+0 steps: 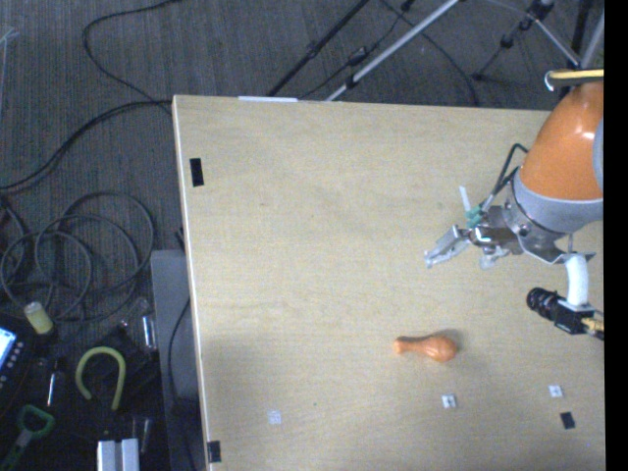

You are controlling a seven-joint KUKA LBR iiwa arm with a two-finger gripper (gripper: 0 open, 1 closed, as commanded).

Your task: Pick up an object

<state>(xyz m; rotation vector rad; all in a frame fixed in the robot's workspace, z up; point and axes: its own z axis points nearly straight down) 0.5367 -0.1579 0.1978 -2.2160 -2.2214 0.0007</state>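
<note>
Pale wooden bench (324, 224) over dark carpet strewn with cables (78, 234); the gripper (444, 250) hovers with fingers spread, gripping nothing, while the orange pear-shaped toy (429, 346) lies below it, apart

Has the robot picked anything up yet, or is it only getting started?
Nothing looks done yet. The small orange object lies on the wooden bench, untouched. The tool hangs above and slightly right of it in the picture, apart from it, with nothing between its fingers. Reaching the object, gripping it and lifting it are all left.
</note>
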